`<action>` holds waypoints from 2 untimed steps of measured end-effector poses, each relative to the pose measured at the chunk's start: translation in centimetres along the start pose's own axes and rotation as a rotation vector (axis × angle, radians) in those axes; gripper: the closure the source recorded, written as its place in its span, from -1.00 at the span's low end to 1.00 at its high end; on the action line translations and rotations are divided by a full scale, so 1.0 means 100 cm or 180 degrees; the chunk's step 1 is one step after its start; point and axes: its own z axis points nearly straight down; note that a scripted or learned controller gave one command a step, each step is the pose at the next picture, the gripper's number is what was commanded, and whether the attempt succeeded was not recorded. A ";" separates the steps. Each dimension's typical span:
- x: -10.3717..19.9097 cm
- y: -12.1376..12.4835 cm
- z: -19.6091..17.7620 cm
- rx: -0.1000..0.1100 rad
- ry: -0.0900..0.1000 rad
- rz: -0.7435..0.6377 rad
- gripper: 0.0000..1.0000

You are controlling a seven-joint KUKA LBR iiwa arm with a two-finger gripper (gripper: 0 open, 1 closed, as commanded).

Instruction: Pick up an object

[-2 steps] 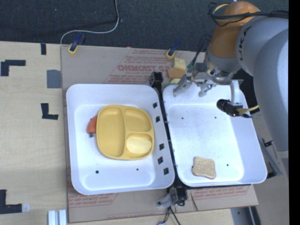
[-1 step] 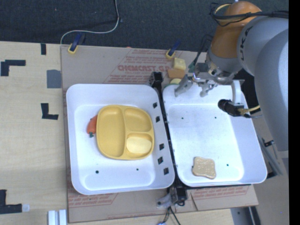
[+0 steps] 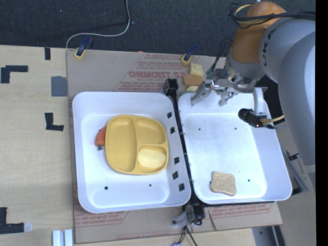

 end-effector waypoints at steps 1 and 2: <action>0.000 0.000 0.000 0.0000 0.0000 0.0000 -1.00; -0.033 -0.021 0.095 0.0030 0.0000 0.0015 -1.00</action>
